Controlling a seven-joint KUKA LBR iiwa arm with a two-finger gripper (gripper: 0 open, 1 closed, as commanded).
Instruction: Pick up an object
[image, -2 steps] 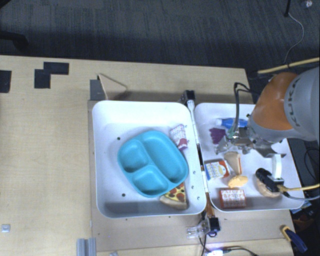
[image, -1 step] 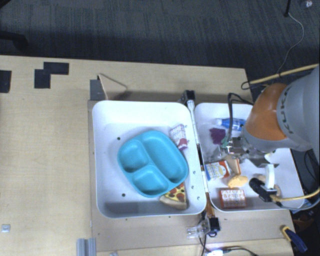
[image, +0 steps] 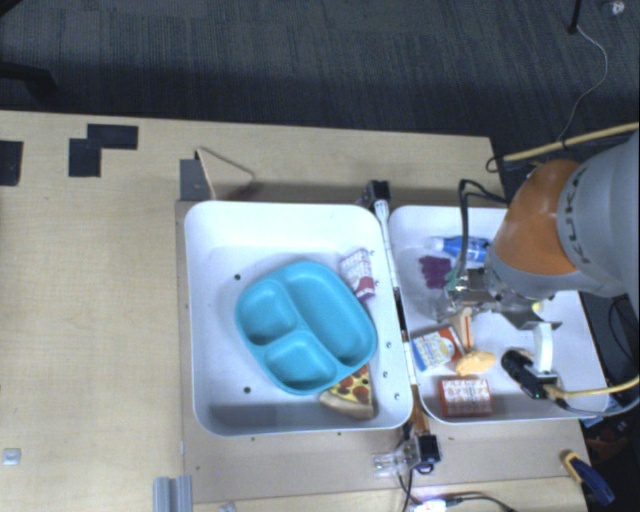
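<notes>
A divided tray (image: 305, 325) lies in the left bin (image: 215, 300), a pizza slice (image: 348, 393) beside it.

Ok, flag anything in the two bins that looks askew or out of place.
The blue divided plate in the left bin sits turned at a slant, and a pizza slice toy is tucked partly under its lower edge. The right bin holds a loose jumble of small items, nothing visibly spilled.

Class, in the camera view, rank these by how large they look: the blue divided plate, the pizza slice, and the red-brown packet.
1. Blue divided plate, clearly largest.
2. Pizza slice and red-brown packet look similar; the plate hides part of the slice, so I won't rank them.
</notes>
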